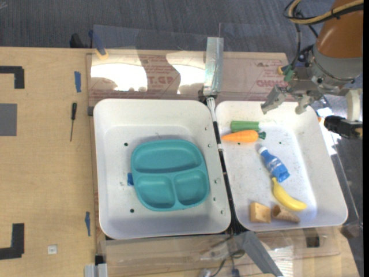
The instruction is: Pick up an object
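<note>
- Your gripper hung over the far edge of the right bin, fingers spread apart with nothing between them; that pose read as readiness for a descent.
- You had the candidates all in that bin: a green vegetable touching a toy carrot nearest the fingers, a blue-and-white bottle mid-bin, then a banana and tan wooden pieces at the near edge.
- Your teal divided plate sat in the left bin, well apart from the gripper.

bins: glossy white plastic | tray: matt teal plastic | bench: bare wood
</note>
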